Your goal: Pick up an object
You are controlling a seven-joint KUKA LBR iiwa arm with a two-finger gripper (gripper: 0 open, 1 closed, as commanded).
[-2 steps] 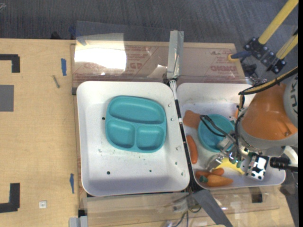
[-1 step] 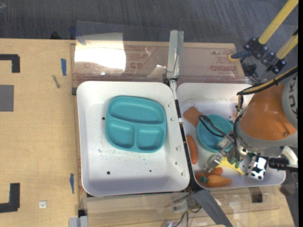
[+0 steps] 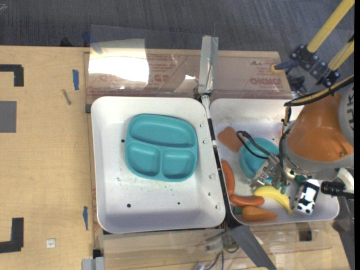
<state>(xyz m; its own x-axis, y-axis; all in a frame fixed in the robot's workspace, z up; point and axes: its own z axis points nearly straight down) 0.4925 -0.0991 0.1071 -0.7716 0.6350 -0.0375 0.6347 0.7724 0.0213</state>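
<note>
End effector (image 3: 269, 176) low in right bin (image 3: 247, 112), over banana (image 3: 274, 196) beside teal bowl (image 3: 254, 153); finger state impossible to tell. Teal divided plate (image 3: 161, 146) in left bin (image 3: 107, 151).

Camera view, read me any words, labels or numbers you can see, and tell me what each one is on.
Nothing can be read for certain.
Red print on the clear panel behind the bins: two blocks, both too blurred to read.
Black-and-white block in the right bin: dark spots, no letters.
Teal tray, banana and the bench: no text visible.
</note>
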